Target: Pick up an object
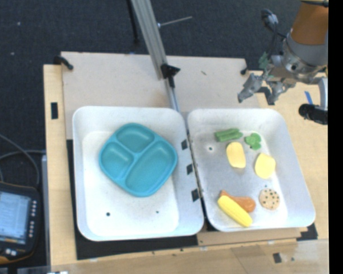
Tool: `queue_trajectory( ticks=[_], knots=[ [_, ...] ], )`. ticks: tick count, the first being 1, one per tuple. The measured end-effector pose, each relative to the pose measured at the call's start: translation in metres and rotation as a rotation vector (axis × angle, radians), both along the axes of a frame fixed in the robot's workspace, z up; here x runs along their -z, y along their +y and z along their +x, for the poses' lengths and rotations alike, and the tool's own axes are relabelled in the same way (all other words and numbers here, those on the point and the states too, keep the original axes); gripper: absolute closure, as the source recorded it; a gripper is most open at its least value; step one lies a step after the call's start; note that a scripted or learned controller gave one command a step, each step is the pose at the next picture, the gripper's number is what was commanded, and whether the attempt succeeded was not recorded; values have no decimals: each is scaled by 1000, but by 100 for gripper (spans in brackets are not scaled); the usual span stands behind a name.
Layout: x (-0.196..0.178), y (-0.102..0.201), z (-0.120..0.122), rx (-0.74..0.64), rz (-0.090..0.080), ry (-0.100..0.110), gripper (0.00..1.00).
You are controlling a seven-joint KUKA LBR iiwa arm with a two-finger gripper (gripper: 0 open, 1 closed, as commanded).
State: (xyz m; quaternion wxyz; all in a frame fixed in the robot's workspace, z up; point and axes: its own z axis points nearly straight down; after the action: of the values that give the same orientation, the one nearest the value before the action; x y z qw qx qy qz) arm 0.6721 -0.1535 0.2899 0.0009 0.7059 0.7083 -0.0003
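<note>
Left bin: shallow white plastic, holds a teal divided plate, smooth, glossy, rounded corners.

Right bin: my targets, all toy food. Green bean, broccoli, two yellow rounded pieces, cookie, banana lying against a hot dog.

Handling: I'd guess light, hard, slick plastic. I'd go for the banana across its narrow middle.

Gripper: parked over the bench beyond the right bin, fingers spread apart, holding nothing.
</note>
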Motion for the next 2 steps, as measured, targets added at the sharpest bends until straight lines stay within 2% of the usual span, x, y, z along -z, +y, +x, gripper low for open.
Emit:
queue_trajectory(
  ticks=[1,2],
  knots=[
    [0,0,0,0,-1,0,0],
    [43,4,0,-2,0,4,0]
  ],
)
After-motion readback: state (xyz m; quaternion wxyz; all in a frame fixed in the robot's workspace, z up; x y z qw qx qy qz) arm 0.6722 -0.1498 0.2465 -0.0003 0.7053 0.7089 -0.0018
